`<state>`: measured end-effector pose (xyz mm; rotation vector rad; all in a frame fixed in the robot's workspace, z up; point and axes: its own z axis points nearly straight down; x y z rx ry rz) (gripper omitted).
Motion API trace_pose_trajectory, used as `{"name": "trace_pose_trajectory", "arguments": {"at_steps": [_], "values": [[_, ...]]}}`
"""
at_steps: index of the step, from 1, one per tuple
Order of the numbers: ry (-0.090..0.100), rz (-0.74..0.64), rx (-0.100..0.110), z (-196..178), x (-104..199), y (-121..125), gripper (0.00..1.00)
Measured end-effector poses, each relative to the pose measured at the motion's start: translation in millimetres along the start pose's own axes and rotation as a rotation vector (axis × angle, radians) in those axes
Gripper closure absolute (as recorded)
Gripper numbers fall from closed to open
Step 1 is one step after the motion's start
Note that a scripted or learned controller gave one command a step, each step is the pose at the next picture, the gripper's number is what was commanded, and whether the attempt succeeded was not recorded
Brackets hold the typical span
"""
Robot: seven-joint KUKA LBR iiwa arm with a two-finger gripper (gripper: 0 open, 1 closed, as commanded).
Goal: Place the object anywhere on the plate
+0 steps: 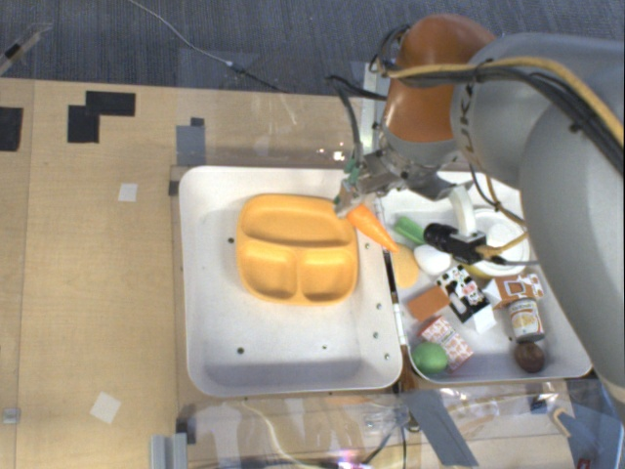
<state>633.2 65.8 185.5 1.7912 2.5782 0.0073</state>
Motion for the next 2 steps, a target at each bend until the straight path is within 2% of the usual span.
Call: {"name": "trace_pose_trajectory", "arguments": {"at_steps": [1,2], "values": [[-0.001,-0.312,-0.001,19.8,72.6,54.3,1.00],[-0.002,-0.310,-0.001,19.3,71.5,54.3,0.00]]}}
